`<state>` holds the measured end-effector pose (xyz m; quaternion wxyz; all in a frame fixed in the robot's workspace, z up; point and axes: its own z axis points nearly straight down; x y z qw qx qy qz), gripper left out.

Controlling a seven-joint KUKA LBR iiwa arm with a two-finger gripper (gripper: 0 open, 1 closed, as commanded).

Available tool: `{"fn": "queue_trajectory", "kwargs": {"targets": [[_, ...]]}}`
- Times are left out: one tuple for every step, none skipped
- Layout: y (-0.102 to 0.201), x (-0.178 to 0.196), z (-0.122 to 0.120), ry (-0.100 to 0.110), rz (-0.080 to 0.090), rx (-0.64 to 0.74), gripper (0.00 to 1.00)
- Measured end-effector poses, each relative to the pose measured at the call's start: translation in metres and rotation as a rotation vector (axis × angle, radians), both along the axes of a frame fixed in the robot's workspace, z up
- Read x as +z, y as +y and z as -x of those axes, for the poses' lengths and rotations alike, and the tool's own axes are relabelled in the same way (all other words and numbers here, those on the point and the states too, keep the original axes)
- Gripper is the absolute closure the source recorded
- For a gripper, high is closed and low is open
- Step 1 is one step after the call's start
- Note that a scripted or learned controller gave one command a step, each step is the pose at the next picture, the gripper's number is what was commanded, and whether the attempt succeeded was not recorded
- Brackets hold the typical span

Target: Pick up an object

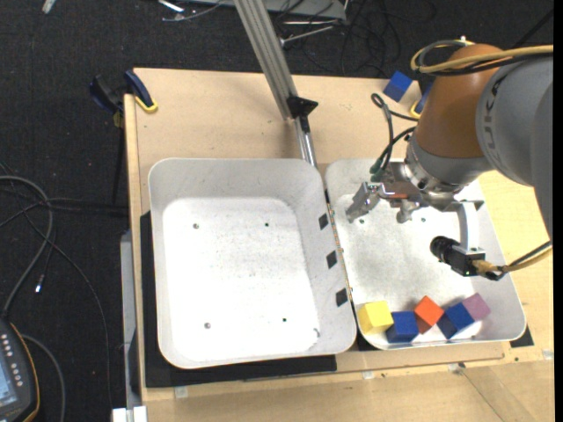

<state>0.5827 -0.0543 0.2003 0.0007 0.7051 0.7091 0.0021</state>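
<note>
Over the right-hand shallow white plastic bin (pixel 387 262), hanging at its upper left part: the metal two-finger tool (pixel 383 203) on the grey arm with the orange band (pixel 457 104). Fingers spread apart, nothing between them, bare speckled bin floor underneath. Down along the near rim of that bin, a row of small blocks: yellow cube (pixel 376 315), blue cube (pixel 404 325) touching it, orange cube (pixel 428 310) just beside, then a darker blue block (pixel 456 320) and a pale purple block (pixel 476 306) at the right corner. All well apart from the tool. Between tool and blocks, off to the right, a black cylindrical fitting with a yellow cable (pixel 455 255). To the left, the second white bin (pixel 176 183), larger, side by side with the first. Up on the wooden tabletop (pixel 211 112), another blue cube (pixel 398 85) behind the arm, a slanted metal rod (pixel 268 51), and a blue-and-yellow clamp (pixel 139 90) at the left corner.
</note>
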Motion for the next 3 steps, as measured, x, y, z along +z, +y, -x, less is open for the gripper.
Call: {"fn": "queue_trajectory", "kwargs": {"targets": [[0.011, -0.005, 0.055, 0.009, 0.001, -0.007, 0.0], [0.01, 0.005, 0.053, 0.003, 0.002, -0.006, 1.0], [0.01, 0.015, 0.052, 0.001, 0.003, -0.006, 1.0]]}}
